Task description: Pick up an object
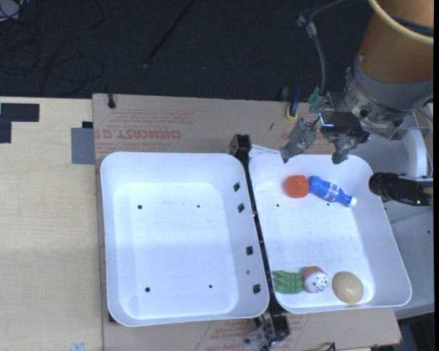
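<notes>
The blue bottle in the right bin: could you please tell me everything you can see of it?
The blue bottle is small, apparently plastic, with a blue body, a pale band around it and a white cap end. It lies on its side on the floor of the right bin, in the far part, slanting with the cap toward the near right. Its blue end sits close beside an orange ball; whether they touch is unclear. The gripper is above it, not holding it.
</notes>
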`<state>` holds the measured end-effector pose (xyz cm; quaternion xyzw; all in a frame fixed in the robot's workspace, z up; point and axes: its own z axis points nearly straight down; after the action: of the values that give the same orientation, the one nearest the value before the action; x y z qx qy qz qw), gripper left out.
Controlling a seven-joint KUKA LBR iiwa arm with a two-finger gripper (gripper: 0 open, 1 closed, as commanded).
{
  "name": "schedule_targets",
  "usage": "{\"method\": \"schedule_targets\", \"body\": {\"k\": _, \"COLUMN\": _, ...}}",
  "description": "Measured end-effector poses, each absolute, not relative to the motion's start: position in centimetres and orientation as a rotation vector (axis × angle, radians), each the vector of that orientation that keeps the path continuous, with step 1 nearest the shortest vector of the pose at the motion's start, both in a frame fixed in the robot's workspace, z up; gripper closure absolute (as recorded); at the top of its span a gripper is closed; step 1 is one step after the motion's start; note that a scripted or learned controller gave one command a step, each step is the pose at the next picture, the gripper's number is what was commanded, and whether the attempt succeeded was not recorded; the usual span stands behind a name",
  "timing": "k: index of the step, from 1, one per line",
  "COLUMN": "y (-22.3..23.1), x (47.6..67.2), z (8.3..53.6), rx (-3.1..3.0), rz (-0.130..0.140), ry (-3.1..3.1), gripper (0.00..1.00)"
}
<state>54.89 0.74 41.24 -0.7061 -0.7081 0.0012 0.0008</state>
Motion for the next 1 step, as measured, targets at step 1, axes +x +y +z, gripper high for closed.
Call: {"method": "schedule_targets", "body": {"k": 1, "y": 0.74, "x": 54.89, "z": 41.24, "rx": -2.217, "rz": 0.004, "ry": -2.223, "gripper": 0.0}}
